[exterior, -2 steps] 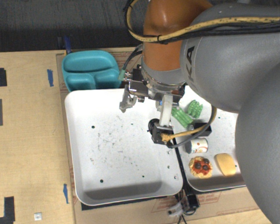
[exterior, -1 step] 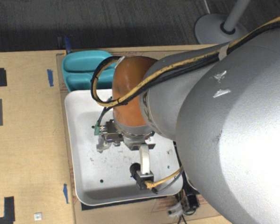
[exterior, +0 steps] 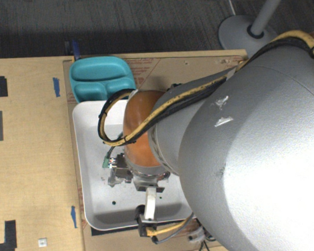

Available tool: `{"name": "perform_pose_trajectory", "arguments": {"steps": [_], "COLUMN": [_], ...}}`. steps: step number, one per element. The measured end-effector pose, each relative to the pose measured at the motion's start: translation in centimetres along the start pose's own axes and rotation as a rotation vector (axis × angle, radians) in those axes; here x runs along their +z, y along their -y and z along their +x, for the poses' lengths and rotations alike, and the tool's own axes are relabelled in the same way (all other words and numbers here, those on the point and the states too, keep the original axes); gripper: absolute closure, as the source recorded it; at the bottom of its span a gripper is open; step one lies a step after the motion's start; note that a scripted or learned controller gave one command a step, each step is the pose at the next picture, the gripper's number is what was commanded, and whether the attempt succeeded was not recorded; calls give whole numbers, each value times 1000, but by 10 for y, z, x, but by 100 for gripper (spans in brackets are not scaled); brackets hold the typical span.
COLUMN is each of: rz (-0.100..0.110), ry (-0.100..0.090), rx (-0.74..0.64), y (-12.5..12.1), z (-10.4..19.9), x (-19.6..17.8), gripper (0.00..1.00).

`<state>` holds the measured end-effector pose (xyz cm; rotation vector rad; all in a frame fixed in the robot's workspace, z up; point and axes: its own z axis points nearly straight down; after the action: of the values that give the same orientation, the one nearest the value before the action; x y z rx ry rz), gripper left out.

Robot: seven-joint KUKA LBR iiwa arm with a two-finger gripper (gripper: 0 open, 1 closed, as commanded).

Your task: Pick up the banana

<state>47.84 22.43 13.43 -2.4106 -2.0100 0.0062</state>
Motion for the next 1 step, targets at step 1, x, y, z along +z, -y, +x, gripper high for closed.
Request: {"name": "perform_pose_trajectory", "arguments": {"steps": [1], "rz": [-3], "ry": [-2], "rx": [510], "y": [0], "z": [0], "x": [-3], "gripper": [0]}}
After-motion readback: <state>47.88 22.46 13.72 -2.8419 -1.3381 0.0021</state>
